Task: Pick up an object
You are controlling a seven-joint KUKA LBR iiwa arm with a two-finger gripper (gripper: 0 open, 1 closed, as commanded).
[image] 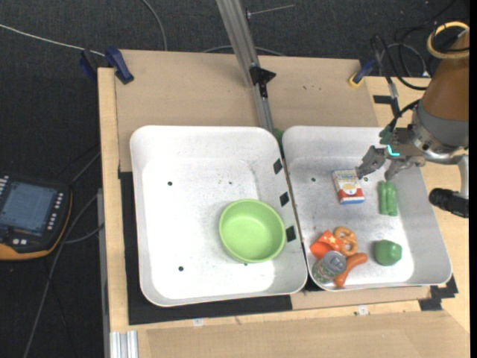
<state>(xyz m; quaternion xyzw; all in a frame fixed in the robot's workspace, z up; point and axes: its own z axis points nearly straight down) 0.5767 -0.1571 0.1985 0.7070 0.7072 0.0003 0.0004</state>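
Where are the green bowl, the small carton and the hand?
green bowl (252, 231), camera view, inside bottom of the bowl.
small carton (348, 186), camera view, its top face.
hand (386, 163), camera view, midway between its fingertips.

The two bins, left bin (149, 170) and right bin (313, 151), look like thin moulded plastic, white and faintly speckled, with a soft sheen along their rims. The green bowl (252, 230) is smooth plastic, mildly glossy. The counter (186, 88) is pale, matt wood or fibreboard. A metal pole (237, 24) reads as brushed aluminium. The small box (348, 186) looks like printed cardboard. The green cylinder (387, 198) and the green round toy (387, 252) appear as smooth, matt plastic. The floor (52, 21) is dark, rough carpet.
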